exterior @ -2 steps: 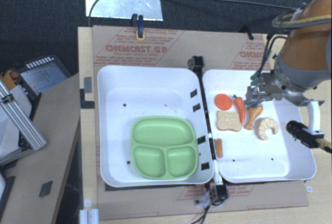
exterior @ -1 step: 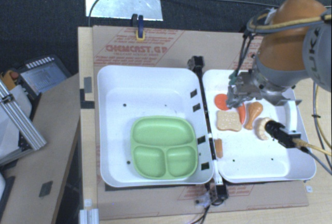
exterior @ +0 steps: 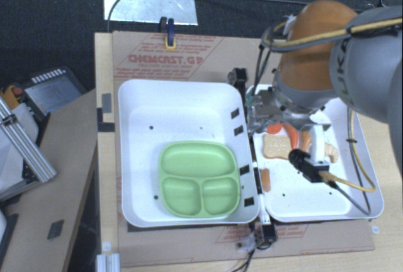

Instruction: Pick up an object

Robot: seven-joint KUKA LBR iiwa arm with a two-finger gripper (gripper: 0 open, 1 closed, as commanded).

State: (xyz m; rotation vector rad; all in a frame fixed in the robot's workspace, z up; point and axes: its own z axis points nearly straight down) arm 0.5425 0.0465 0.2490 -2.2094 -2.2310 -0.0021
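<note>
Grey with an orange dome at the wrist, the arm point(exterior: 352, 69) leans in over the right bin point(exterior: 315, 204) and covers its upper half. The left bin point(exterior: 135, 138) sits touching it along the middle divider and holds a green plate point(exterior: 198, 179) with three compartments, lying flat toward that bin's 5 o'clock corner.

The gripper point(exterior: 283, 118) hangs low over the right bin near the divider. Its tip is hidden under the wrist, so I cannot tell whether it is spread or pressed together, and nothing can be seen held in it.

The likeliest target is a tan slice point(exterior: 274, 148), like a piece of toy toast, lying flat on the bin floor just beside the gripper at its 6 o'clock. It looks light and fairly stiff. Lying flat, it offers little to pinch, so a grasp across two opposite edges seems best.

An orange piece point(exterior: 290, 135), narrow and carrot-like, lies at the gripper's 5 o'clock, touching or overlapping the slice. It is probably light and smooth, and best taken across its width.

A reddish stick point(exterior: 266, 180) lies farther off at 6 o'clock, close against the divider wall, which leaves little room for a grasp.
</note>
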